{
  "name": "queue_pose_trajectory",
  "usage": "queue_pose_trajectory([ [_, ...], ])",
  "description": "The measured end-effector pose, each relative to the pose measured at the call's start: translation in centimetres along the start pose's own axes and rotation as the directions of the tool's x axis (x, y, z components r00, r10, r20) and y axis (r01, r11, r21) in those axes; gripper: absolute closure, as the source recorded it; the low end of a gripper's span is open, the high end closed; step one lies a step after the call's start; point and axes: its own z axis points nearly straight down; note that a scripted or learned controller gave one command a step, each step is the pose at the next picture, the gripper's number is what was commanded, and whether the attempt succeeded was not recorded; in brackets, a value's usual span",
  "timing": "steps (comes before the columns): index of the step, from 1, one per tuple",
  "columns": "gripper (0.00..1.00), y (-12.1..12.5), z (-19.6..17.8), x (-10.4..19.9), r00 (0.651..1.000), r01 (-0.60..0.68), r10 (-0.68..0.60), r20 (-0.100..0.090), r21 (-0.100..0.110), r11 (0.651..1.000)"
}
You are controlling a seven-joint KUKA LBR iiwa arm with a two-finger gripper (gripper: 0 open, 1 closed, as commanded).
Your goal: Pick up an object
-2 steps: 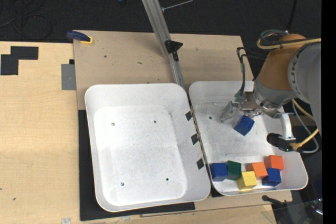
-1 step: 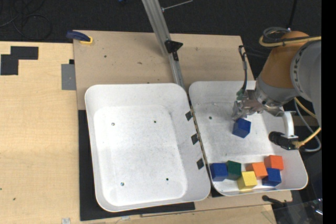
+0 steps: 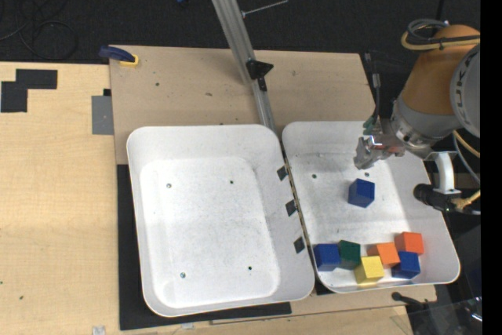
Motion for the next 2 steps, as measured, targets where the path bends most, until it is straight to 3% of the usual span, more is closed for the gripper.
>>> queue_pose_trajectory([
  [1, 1.00, 0.4, -6.0, 0.6, 1.000, 0.000, 0.000, 0.001, -0.001, 1.000],
  [2, 1.00, 0.4, -8.9, 0.5, 1.000, -0.001, 0.001, 0.000, 0.002, 1.000],
])
